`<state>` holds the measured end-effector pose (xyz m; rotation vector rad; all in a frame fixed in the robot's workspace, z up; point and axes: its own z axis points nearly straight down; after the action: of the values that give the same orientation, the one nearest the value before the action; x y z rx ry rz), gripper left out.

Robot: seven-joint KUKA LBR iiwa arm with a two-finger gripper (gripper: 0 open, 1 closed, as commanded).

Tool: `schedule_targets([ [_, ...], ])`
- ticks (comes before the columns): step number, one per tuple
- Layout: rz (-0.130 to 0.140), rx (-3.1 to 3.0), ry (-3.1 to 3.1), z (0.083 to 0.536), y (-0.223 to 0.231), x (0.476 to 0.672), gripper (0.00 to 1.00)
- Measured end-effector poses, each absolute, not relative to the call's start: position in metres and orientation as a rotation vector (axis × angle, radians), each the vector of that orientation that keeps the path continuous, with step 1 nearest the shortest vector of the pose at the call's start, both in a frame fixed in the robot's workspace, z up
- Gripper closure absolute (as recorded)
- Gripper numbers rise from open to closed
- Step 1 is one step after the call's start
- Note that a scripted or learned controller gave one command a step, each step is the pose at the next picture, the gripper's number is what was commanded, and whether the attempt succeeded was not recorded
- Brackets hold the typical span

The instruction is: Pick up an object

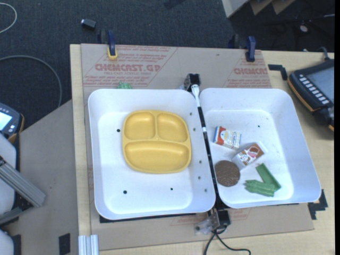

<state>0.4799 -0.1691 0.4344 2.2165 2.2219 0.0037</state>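
Nothing has been picked up yet, judging by how things lie: every candidate object rests on the floor of the right bin (297, 121), so the whole task is left to do. That bin holds 4 small things grouped toward its near side: a small white and orange carton (227, 137), a red and white packet (249, 154) just below it and lying at a slant, a brown disc (227, 172) near the bin's inner wall, and a green toy vegetable (263, 181) just beside the disc, toward the near right corner. Any of them could serve as the object; the carton sits a little apart from the others and looks the easiest to take cleanly. As for the hand, I cannot tell whether it is open or closed. The left bin (101, 142) carries a yellow divided plate (156, 141) with 3 compartments, lying flat near its middle. Both bins sit side by side, touching along a dark seam, on a brown board (159, 68) printed with red lettering and held by 2 blue clamps (111, 42) at its far edge. The board lies on a pale table, over dark carpet with loose cables, and a black and orange control pendant (316, 89) rests at the right.
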Motion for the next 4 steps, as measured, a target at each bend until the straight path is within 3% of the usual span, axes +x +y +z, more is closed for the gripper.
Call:
schedule_targets([
  [1, 0.010, 2.210, 2.218, 0.541, -0.132, 0.480, 1.00],
  [2, -0.005, 2.224, 2.226, 0.435, -0.113, 0.479, 1.00],
  [3, 0.004, 2.218, 2.219, 0.536, -0.061, 0.480, 1.00],
  [4, -0.002, 2.223, 2.221, 0.500, -0.108, 0.479, 1.00],
])
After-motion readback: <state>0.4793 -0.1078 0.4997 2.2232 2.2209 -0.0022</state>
